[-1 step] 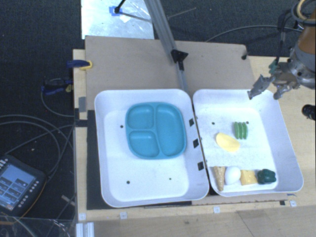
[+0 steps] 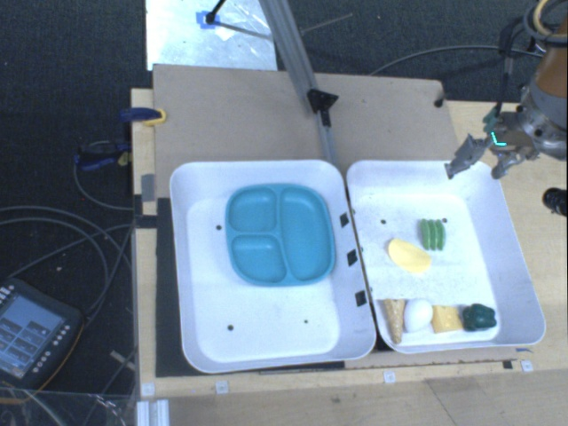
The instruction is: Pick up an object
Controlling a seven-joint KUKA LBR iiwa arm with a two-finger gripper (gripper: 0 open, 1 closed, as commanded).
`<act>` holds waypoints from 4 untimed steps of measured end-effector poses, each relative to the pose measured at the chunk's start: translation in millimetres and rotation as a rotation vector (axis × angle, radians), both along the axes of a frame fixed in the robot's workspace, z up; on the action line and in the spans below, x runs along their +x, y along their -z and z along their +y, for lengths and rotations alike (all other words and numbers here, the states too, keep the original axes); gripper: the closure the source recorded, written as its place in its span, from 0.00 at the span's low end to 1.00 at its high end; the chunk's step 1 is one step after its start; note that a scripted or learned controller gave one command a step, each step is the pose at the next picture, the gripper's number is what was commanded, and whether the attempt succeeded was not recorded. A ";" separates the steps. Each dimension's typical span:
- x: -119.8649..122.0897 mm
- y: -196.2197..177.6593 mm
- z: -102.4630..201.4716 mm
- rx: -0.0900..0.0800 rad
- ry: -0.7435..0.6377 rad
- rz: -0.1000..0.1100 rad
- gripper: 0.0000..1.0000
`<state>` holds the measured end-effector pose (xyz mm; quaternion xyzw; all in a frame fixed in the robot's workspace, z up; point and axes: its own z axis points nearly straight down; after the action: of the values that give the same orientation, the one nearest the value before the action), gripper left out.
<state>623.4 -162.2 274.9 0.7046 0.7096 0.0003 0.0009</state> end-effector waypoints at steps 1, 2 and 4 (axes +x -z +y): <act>3.9 61.8 -0.2 0.001 0.004 0.004 0.00; -3.9 119.9 5.2 0.002 0.006 0.006 0.00; 1.4 166.4 8.4 0.000 0.006 -0.003 1.00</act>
<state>624.8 -153.9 108.5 0.7068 0.7074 0.0015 0.0020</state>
